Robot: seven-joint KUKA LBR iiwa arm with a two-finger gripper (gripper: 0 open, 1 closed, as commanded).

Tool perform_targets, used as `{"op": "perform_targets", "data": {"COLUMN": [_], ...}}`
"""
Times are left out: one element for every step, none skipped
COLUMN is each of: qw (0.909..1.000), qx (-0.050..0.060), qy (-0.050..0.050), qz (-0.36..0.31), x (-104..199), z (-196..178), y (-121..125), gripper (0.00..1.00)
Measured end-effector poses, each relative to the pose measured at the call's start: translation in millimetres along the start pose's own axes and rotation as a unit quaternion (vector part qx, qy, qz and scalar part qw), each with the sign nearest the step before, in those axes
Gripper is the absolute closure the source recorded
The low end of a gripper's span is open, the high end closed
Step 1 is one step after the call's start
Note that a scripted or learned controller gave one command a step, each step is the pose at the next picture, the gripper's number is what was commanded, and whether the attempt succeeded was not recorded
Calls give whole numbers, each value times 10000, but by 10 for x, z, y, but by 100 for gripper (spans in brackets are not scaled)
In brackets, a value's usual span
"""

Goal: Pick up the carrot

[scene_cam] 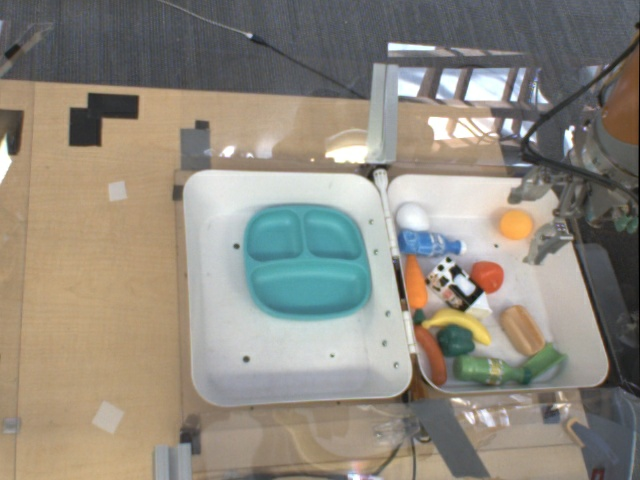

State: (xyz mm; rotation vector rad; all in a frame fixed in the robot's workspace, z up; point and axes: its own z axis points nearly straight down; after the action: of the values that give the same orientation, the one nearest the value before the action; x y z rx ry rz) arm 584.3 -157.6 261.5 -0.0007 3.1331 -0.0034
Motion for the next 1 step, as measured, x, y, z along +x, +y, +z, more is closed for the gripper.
{"op": "perform_targets", "data": {"qw": [9999], "qx": [-9], "qy": [28], "qz": [-136], "x": [-109], "z": [641], "y": [-467], "gripper": [0]}}
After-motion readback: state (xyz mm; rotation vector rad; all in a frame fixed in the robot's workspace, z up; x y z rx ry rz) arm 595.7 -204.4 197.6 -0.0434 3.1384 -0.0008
